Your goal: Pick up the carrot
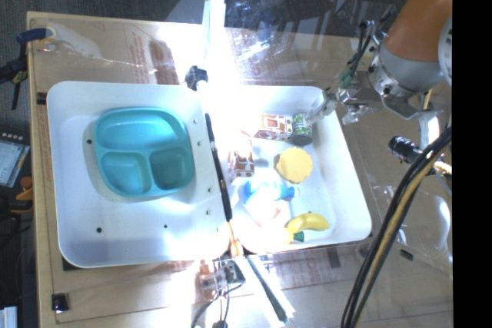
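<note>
My gripper (303, 128) reaches down into the right bin (350, 188) near its back wall, just right of a small printed box (274, 124) and over a dark roundish thing (301, 138). Nothing can be made out in its grasp. A thin orange piece (234, 245), possibly the carrot, lies at the right bin's front-left corner, far from the gripper. Strong glare washes out the bin's left side.
In the right bin lie a yellow round thing (294, 164), a banana (307, 223), a blue and white item (265, 196) and a small brown and white box (243, 163). The left bin (69, 219) holds a teal divided plate (142, 152). Black cables (400, 203) hang at the right.
</note>
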`<state>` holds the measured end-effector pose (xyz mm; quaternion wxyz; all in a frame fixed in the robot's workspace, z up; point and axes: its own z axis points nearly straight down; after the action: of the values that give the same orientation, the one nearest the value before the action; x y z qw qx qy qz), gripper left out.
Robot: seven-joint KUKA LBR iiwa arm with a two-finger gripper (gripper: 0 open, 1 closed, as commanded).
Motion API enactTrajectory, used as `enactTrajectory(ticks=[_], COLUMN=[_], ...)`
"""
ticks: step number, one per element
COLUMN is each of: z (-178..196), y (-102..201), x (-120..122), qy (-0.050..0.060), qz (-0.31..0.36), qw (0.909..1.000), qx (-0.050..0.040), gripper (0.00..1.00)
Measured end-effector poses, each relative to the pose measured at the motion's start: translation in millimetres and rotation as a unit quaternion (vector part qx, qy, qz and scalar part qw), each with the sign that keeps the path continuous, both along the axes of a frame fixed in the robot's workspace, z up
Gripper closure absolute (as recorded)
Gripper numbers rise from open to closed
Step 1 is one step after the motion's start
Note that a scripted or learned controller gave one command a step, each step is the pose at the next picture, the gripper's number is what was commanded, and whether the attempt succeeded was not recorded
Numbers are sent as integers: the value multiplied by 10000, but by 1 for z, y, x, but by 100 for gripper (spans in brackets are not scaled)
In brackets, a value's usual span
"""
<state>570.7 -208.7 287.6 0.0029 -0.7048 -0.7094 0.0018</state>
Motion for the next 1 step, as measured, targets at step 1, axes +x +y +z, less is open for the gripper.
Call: enactTrajectory(ticks=[1], z=[-190], y=[0], x=[10], qy=[-28], qz=[-327], qw=[9995], qx=[-14], gripper=[0])
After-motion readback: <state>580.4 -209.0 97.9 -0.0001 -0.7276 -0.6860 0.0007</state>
